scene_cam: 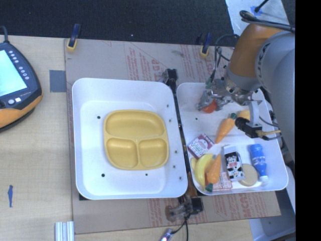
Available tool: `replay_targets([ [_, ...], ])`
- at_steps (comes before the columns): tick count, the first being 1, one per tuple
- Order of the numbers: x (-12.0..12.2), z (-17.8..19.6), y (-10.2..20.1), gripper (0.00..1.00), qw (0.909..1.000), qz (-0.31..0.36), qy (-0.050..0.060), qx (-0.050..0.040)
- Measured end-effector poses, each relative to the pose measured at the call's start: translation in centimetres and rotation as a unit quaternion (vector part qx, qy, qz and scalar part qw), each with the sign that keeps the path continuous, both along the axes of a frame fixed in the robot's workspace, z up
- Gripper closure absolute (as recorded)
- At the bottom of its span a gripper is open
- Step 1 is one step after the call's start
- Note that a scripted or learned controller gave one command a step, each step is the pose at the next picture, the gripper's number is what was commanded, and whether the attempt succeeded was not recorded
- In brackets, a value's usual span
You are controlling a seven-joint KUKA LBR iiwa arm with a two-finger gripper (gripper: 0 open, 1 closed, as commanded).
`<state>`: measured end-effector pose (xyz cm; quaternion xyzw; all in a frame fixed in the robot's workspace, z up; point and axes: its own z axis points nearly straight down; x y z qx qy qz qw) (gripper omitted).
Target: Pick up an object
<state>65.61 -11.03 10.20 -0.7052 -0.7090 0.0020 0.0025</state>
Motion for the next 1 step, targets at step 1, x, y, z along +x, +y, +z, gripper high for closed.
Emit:
replay_targets([
  [1, -2.69, 9.06, 6.99, 1.00, 1.0000, -0.001, -0.002, 0.0003],
])
